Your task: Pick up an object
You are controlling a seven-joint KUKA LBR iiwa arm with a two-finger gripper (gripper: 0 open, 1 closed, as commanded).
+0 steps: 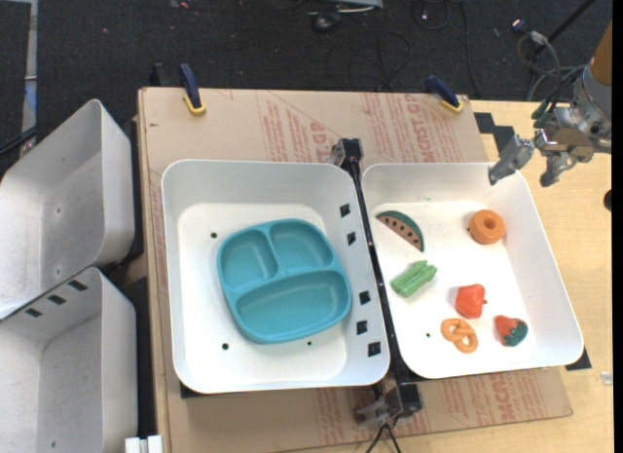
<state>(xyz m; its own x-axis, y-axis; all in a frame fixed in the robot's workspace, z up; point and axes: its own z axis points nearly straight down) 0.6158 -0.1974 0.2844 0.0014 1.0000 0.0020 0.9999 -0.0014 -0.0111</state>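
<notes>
Blue divided plate (283, 281) in left bin (185, 246); spare white bins (58, 207) far left w/ clamps (192, 89).

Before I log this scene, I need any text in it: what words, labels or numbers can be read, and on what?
Red print on the cardboard under the bins: it faces away from the camera and is too faint to read.
Toys, tray and bins: no print visible.

1. Two bins sit side by side on the counter (292, 120).
2. The left bin (185, 246) holds a divided plate (282, 281).
3. In the right bin (545, 276), a watermelon slice (401, 229) lies far left and a doughnut (487, 227) far right.
4. A bean pod (414, 278) lies mid-left.
5. A pepper (470, 300), pretzel (459, 334) and strawberry (510, 330) lie near.
6. The end effector (531, 164) hangs over the right bin's far right corner.
</notes>
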